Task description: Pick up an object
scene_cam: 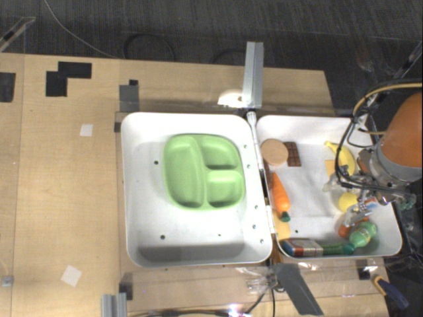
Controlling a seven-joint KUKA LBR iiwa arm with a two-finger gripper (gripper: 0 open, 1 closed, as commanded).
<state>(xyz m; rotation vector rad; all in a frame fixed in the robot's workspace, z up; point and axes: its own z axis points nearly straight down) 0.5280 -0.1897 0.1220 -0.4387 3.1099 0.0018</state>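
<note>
At the near edge of the right bin point(310, 127), along its front wall, lie a red-and-grey tube point(305, 247) and a dark green piece point(336, 248), end to end. Just right of them sits a green bottle point(362, 235), with a small red-orange item point(345, 230) touching its left side. A yellow block point(283, 229) rests in the near left corner, against the wall shared with the left bin.

The hand point(367, 204) hangs low over the right side of this bin, just above the bottle and the red-orange item; whether its fingers are spread or pressed together cannot be told, and nothing shows between them. A lemon point(347, 201) lies just left of the hand. Above it the arm point(404, 140), with its orange band and looping cables, comes in from the right.

Farther back, a carrot point(280, 194) lies along the left wall, its green tip toward the near side. Beyond it sit a tan round disc point(274, 152) and, touching its right, a brown block point(293, 154). A banana point(341, 156) lies at the far right, partly behind the cables.

The left bin point(142, 236) holds a green divided tray point(202, 170), toward its far side. Both bins rest on the wooden bench point(59, 197)
</note>
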